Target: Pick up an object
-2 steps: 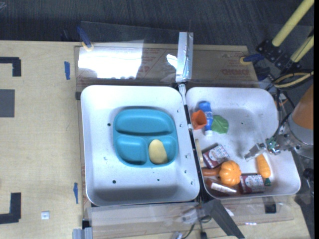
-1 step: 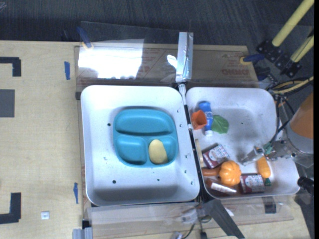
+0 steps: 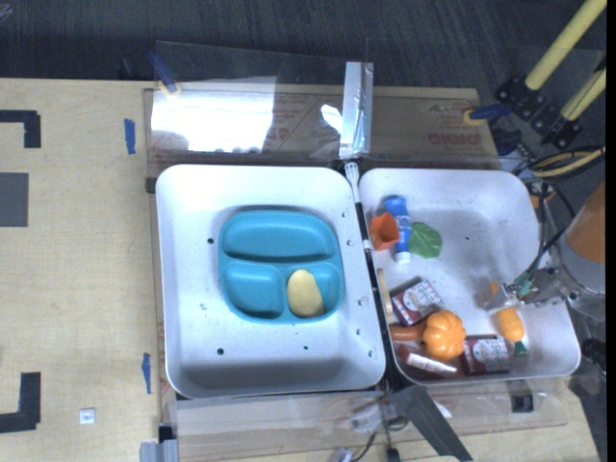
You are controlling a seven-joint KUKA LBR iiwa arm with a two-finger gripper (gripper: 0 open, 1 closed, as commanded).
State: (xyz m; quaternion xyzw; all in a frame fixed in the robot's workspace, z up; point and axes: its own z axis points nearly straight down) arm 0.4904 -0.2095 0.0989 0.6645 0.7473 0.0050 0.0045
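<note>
Gripper [image 3: 520, 292] hangs low at the right bin's [image 3: 462, 195] right side, finger state impossible to tell, just above a small orange object [image 3: 511, 324] lying among toys near the orange pumpkin [image 3: 444, 333].

The arm [image 3: 589, 239] is cut off by the right edge, so just a bit of orange band and grey body shows, and its pincer [image 3: 525, 292] is too small and cluttered with cables to tell how it stands. In the right bin [image 3: 462, 186] a small white tube [image 3: 430, 363] lies partly hidden under the orange pumpkin [image 3: 444, 332], and the labels on the dark sachets [image 3: 416, 301] are too blurred to read.
</note>
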